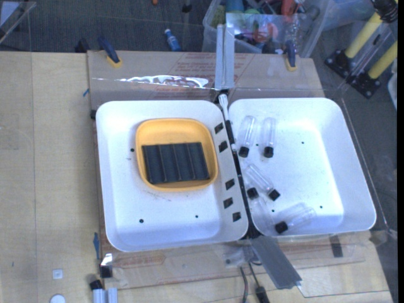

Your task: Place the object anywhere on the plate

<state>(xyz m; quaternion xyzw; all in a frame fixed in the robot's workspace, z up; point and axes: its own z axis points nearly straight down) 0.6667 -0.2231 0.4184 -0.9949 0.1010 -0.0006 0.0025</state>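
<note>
- Since the arm comes in from the right, the right bin [322,137] is the end effector's near side and the left bin [120,207] its far side. Both stand side by side on the surface [38,137].
- End effector: whether it is spread or pressed together cannot be told.
- Yellow plate [146,131]: lies in the far bin, towards its back.
- Dark ridged block [175,163]: lies flat on the plate and covers most of its floor, within the rim.
- Clear tubes with black caps [260,178]: several lie loose in the near bin, mostly close to the wall shared with the far bin. One lies apart, towards the front edge.
- Step in hand, as a judgement: if the block is the task's thing, the placing looks done, because it rests wholly on the plate.
- Next move, as a judgement: if a tube is meant, it calls for a reach into the near bin and a pinch across a tube's body. The tube then has to be carried over the shared wall and set on the little plate left bare beside the block.
</note>
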